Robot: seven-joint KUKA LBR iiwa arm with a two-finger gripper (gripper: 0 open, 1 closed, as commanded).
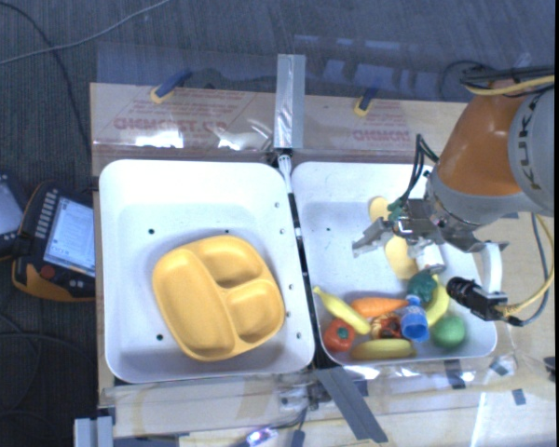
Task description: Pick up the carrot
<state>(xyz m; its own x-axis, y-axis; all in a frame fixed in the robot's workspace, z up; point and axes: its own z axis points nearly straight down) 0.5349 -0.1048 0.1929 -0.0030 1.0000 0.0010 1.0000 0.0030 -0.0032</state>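
Two bins sit side by side on the surface [112, 110]. The left bin [130, 194] holds a divided tray [219, 294] lying toward its near side. In the right bin [331, 212], the toy foods crowd the near right corner: the carrot [377, 304] lies among them, a banana [342, 310] just left of it, a tomato [338, 337] nearer. The gripper [391, 234] hangs farther back over this bin.

A single fixed camera looks down at a slant from above the desk [503, 119], far enough back to take in both white bins [121, 250] side by side, with carpeted floor [56, 26] across the upper frame.
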